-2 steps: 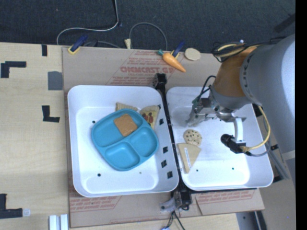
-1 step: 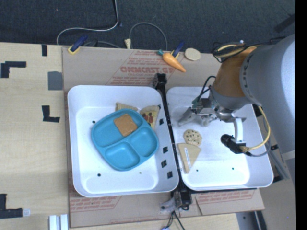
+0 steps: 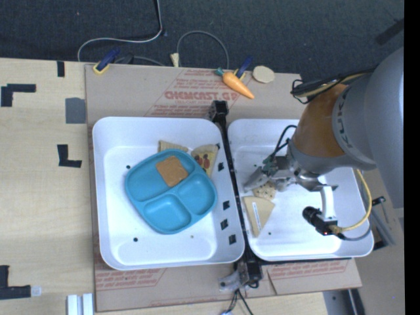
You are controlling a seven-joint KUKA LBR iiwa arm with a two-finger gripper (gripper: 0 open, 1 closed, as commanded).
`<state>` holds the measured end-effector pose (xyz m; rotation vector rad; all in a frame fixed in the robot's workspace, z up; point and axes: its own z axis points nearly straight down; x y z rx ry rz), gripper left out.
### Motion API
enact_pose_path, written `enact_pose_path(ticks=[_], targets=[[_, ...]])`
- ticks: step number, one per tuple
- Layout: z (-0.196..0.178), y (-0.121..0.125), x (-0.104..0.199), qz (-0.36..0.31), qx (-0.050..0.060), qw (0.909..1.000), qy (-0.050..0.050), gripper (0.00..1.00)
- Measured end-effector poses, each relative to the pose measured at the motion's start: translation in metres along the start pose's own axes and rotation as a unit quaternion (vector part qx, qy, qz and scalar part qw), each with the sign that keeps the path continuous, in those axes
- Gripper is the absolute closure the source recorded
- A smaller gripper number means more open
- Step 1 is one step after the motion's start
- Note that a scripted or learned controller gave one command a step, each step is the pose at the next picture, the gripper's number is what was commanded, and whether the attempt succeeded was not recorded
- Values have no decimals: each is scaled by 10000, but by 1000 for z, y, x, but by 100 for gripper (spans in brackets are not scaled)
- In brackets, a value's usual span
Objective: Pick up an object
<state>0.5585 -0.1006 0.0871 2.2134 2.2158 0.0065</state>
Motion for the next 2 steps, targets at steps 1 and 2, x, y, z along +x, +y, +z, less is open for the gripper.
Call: enact_pose_path(ticks=[1,2], targets=[[3,108,2,-26,21,10000,2,0],[3,109,3,-2,66,10000,4,0]])
